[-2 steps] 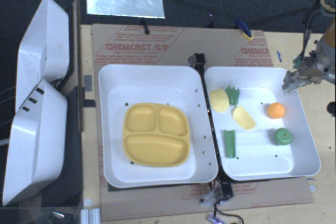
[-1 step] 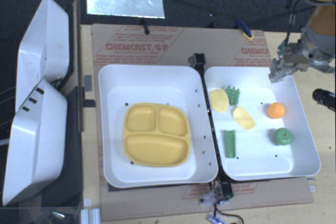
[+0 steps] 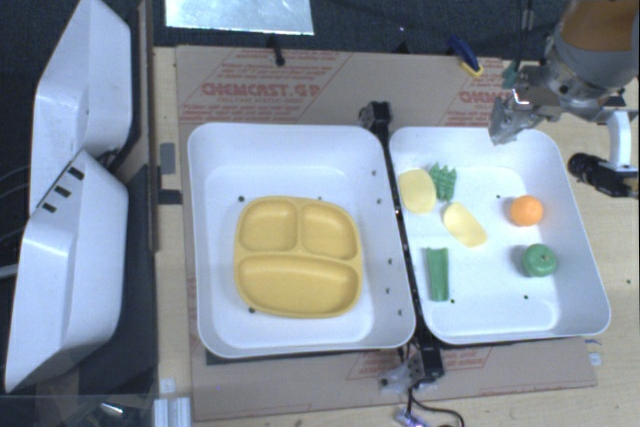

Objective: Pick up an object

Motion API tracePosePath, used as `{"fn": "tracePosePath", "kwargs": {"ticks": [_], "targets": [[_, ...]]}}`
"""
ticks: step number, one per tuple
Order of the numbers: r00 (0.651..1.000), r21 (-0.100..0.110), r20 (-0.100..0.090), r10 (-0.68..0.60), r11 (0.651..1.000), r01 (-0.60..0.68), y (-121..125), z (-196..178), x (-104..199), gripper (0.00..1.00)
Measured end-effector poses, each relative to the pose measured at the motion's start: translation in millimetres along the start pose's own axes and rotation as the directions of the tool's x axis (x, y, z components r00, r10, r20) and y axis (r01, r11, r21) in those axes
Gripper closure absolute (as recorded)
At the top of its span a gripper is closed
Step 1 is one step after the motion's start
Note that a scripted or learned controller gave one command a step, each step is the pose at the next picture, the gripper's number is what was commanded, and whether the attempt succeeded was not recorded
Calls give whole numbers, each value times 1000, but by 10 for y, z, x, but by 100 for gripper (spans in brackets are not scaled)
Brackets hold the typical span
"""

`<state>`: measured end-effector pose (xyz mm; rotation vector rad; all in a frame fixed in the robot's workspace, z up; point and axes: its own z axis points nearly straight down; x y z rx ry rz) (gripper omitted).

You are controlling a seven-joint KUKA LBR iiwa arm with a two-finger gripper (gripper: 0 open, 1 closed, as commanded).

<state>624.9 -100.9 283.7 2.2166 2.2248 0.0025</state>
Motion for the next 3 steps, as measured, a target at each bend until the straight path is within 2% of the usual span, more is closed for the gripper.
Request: {"fn": "tracePosePath", "kwargs": {"ticks": [1,2,3], "targets": [[1000,-6,-1,-1,1000,1,-456,-624,484,100],[1000,-1,0,-1,1000,1,-248,-722,964,100],[1000,-3,-1,2,1000,-2,-828,-1191,1086,100]]}}
